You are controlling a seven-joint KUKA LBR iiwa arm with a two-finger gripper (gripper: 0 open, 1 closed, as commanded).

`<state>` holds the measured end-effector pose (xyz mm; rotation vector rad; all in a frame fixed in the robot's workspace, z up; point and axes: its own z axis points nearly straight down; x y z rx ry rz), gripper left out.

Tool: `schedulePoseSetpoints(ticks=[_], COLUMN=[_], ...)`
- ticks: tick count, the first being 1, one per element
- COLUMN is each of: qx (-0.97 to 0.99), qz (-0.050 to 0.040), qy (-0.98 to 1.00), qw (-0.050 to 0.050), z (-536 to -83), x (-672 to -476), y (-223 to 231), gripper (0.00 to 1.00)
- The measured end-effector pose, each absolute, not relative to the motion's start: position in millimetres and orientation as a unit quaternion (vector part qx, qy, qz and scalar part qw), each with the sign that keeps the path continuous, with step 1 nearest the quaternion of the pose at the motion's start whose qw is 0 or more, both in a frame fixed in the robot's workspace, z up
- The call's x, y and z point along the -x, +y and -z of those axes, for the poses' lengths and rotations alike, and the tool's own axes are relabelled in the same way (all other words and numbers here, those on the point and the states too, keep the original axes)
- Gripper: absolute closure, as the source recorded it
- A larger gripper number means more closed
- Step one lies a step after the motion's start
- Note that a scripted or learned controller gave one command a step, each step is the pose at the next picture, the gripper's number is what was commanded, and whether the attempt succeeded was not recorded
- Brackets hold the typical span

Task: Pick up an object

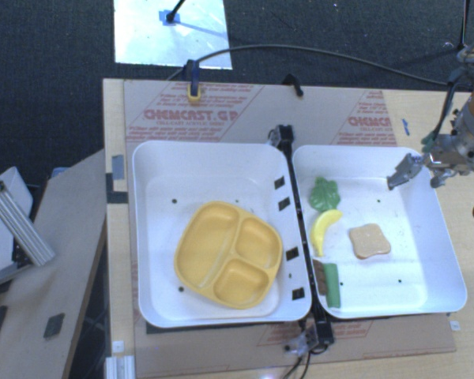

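Note:
The right bin (442, 247) holds a green leafy toy (325, 193), a yellow banana (324, 229), a tan slice of toast (370, 242) and a green stick (332, 285) near its front left corner. My gripper (419, 178) hangs over the bin's back right part, up and to the right of the toast and apart from every object. Its two fingers stand spread and open with nothing between them.
A yellow divided plate (229, 253) lies in the left bin (154, 212). Black clips run along the seam between the two bins (294, 227). A black cable (316, 50) crosses the bench's back edge. A metal rail (16, 215) stands at the far left.

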<state>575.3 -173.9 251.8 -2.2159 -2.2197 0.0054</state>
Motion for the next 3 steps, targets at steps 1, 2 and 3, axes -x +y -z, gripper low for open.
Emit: schedulePoseSetpoints(ticks=[1, 2, 3], qx=[0.706, 0.706, 0.707], qz=[0.0004, -0.0004, -0.0003], qy=[-0.708, -0.708, -0.708], qw=[-0.001, 0.000, 0.001], z=[-255.8, -197.5, -139.3], x=[-577.2, -581.6, -574.5], y=[-173.7, -180.5, -183.6], gripper=[0.00, 0.00, 0.00])
